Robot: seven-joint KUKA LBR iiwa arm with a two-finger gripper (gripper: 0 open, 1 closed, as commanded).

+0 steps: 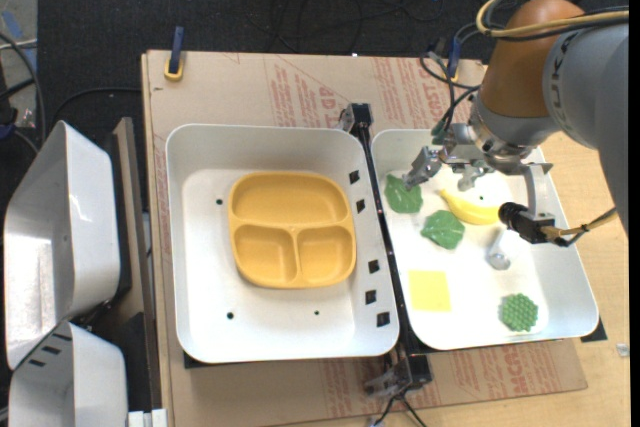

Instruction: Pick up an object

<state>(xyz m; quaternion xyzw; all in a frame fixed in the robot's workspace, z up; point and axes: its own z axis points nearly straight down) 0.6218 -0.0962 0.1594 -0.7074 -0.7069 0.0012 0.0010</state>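
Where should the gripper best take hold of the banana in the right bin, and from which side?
Probably across the middle of the banana, coming straight down. It lies flat and curved, so the middle is its thickest, steadiest part. Its upper side sits under the gripper, and a green piece lies close below, so a sideways approach looks crowded.

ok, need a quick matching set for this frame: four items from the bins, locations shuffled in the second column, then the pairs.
Items
1. yellow divided tray
2. banana
3. yellow square
4. round green scrubber

Locations
A. right bin, near right corner
B. left bin, middle
C. right bin, directly under the gripper
D. right bin, near left part

Pairs: 1-B, 2-C, 3-D, 4-A
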